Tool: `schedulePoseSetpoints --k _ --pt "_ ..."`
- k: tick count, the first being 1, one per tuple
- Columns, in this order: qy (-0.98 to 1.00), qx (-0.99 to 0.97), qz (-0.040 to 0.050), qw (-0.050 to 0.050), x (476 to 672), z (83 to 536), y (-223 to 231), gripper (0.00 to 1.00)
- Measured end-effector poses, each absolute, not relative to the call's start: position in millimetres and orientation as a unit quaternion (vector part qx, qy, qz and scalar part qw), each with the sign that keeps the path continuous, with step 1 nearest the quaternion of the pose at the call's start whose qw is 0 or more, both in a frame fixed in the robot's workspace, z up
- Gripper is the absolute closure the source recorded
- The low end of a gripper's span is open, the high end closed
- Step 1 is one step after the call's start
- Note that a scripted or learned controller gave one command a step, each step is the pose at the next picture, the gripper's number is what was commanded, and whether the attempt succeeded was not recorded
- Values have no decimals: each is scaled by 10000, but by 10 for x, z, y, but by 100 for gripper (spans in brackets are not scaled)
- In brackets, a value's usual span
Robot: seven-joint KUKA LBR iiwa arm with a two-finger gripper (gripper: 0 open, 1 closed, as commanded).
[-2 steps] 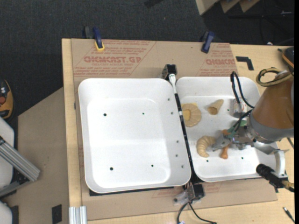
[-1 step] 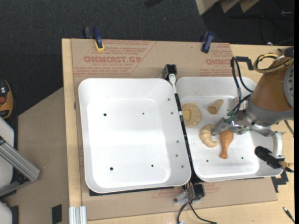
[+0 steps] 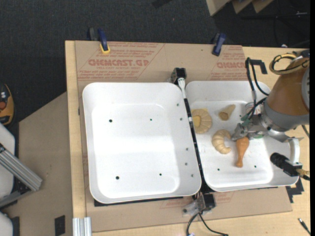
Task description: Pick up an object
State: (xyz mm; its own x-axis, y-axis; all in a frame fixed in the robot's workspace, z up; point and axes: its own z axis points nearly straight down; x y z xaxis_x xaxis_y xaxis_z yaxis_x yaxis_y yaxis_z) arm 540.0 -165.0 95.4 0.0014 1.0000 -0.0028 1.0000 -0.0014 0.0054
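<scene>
Two shallow white bins are set side by side on a bench topped with brown cardboard. The left bin, filling the centre of the frame, shows a bare white floor marked by a few small dark holes. The right bin, at centre right, holds four food-shaped items: a round tan bun-like piece near its left wall, a small beige lump above and to the right of that, a pale croissant-shaped piece lower down, and an orange drumstick-shaped toy just to the right of the croissant.

The drumstick is seen as a plump orange body narrowing to a thin stem that points toward the lower edge of the frame. Its thick upper end lies right at the gripper, which is lowered into the right bin from the right edge of the frame; whether the fingers are spread or pressed together cannot be told, nor whether the toy is touched.

The cardboard is printed with reddish lettering and is fixed along the upper edge by two blue clamps. Dark carpet is seen beyond the bench across the top of the frame, and black cables are looped near the arm at upper right.
</scene>
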Motion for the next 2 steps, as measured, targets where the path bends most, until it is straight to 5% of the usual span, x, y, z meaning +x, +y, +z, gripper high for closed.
schedulePoseSetpoints --k 1,2 --pt "7113 7029 55 50 6079 1915 -643 100" --pt "7060 7082 -19 -29 5735 1439 -947 100"
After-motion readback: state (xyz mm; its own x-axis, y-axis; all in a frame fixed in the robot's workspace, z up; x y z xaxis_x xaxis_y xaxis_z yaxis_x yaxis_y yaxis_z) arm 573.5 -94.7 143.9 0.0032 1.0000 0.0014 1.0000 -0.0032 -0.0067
